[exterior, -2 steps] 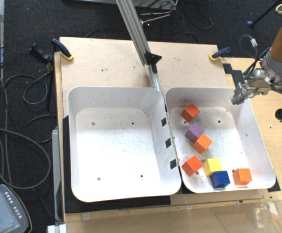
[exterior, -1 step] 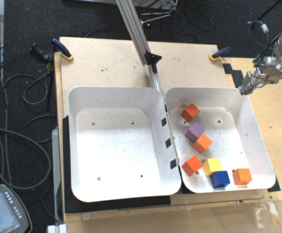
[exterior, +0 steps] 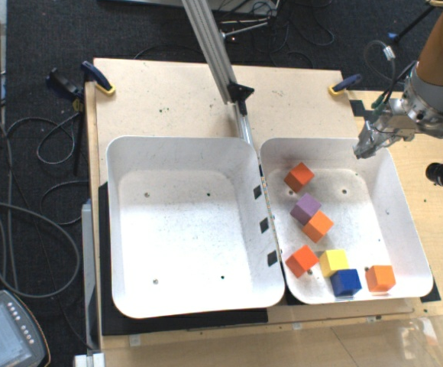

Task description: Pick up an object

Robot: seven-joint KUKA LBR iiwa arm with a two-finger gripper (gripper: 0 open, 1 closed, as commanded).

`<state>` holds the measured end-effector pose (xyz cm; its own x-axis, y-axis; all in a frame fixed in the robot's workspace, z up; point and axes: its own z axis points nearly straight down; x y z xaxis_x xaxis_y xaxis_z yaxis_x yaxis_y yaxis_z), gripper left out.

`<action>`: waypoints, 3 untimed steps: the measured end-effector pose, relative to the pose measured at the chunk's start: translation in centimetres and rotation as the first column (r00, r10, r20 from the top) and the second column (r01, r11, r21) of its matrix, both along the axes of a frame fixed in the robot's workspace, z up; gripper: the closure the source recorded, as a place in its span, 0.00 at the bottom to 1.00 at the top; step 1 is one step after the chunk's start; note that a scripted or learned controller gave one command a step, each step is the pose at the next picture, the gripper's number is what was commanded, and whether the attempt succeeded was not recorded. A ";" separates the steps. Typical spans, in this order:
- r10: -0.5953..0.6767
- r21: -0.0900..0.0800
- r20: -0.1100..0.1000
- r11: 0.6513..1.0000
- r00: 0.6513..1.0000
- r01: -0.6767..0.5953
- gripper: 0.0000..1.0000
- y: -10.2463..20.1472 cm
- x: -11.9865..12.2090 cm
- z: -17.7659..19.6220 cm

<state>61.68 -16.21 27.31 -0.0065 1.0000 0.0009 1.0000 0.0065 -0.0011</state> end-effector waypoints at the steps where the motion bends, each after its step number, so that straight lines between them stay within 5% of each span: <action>1: 0.000 0.001 -0.001 1.000 1.000 0.000 1.00 4.5 -2.2 -1.6; 3: 0.001 0.001 -0.003 1.000 1.000 -0.001 1.00 14.3 -5.8 -4.3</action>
<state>55.84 -1.92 23.00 -0.0076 1.0000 0.0021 1.0000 0.0076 -0.0037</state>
